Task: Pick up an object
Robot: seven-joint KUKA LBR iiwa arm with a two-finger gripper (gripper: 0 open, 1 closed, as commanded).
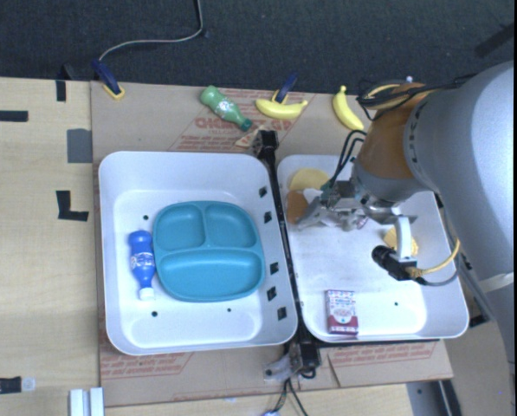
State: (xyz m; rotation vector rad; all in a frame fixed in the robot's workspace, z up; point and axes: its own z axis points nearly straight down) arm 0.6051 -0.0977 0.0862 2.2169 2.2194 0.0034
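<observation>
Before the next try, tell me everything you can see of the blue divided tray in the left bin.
The blue divided plastic tray lies flat, right side up, near the middle of the left shallow white bin. It is a rounded rectangle in matte turquoise with three compartments: two smaller ones on the far side and one long one on the near side, with nothing in them. A small blue bottle with a white cap lies along its left edge, touching or nearly so. The tray looks whole and clean.

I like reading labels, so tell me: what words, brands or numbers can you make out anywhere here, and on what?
Nothing reads clearly.
Cardboard sheet: red printed lettering, too blurred to read.
Small red box: pale label, too small to read.
Blue bottle: white label, illegible.
Green bottle: label illegible.
</observation>
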